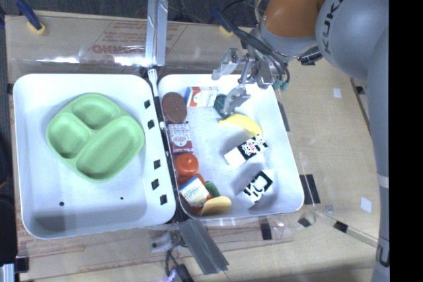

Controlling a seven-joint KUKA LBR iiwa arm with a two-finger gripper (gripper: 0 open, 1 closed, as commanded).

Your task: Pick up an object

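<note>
Camera view looks down on two white bins side by side, and the right bin (281, 142) is where everything's happening. The gripper (236, 92) sits near the top of that bin, hanging off the grey arm (350, 16) that comes in from the upper right of the frame. Honestly can't tell from this angle whether the jaws are spread or pressed together; there's too much dark hardware and cable bunched up there, and nothing is clearly pinched between them.

Right under and a bit below the gripper there's a yellow banana (241, 122), with a small teal-ish object (231, 102) just above it, basically at the fingertips. Further down the bin are two black-and-white cartons (246, 150), and along the left side of that bin a brown round thing (174, 106), a red tomato-like piece (186, 162) and some packets. The left bin (26, 162) holds a green divided plate (96, 135).

Looks like the reach/descend step, with nothing lifted yet. The banana or the teal piece seems the likely target. The next move probably calls for getting the fingers properly around one item, not straddling two, since those sit touching or nearly so, then closing and lifting straight up.
</note>
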